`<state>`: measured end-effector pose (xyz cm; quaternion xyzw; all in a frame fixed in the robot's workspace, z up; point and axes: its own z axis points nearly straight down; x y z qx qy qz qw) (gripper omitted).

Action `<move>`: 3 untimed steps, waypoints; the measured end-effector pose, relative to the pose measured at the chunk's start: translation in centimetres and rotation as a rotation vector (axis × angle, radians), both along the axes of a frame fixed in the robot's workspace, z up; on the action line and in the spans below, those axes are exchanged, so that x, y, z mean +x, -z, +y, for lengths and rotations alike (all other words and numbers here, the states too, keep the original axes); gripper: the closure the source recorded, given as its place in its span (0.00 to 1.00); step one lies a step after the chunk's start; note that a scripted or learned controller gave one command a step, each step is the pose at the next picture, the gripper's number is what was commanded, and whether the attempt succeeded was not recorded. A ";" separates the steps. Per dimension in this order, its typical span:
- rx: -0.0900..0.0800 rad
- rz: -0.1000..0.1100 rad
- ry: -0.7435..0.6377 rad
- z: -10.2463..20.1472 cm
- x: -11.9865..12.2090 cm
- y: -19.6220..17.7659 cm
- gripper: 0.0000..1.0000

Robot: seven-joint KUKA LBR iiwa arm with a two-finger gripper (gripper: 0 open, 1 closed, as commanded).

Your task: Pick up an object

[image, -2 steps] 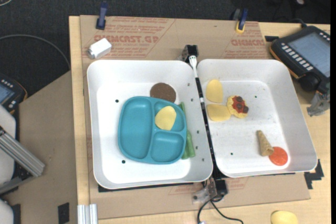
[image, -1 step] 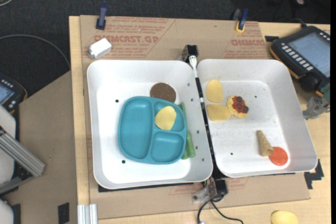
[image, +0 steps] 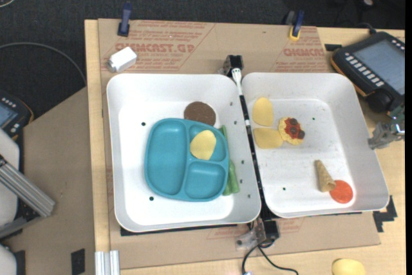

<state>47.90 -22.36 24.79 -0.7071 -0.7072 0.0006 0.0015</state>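
Note:
The left bin (image: 122,138) holds a teal divided plate (image: 174,164) with a yellow piece (image: 203,145) lying on it. A brown disc (image: 200,113) sits just behind the plate, and a green strip (image: 230,174) lies along the plate's right side. In the right bin (image: 360,138) two yellow pieces (image: 262,111) (image: 268,138) lie near the left wall. A yellow piece with red spots (image: 292,130) rests beside them. A tan cone (image: 322,175) and an orange disc (image: 341,192) lie at the front right.
A black pendant (image: 373,67) rests at the back right of the bench. A small grey metal part (image: 386,132) sits at the right bin's outer rim. A white block (image: 122,59) lies behind the left bin, and blue clamps (image: 124,19) (image: 296,26) grip the board's far edge.

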 end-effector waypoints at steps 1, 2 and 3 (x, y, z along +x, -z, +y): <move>-0.003 -0.006 0.000 -0.1 0.1 -1.2 1.00; -0.001 -0.004 -0.001 0.7 0.1 -1.1 1.00; 0.000 0.000 0.001 -0.1 0.0 0.6 1.00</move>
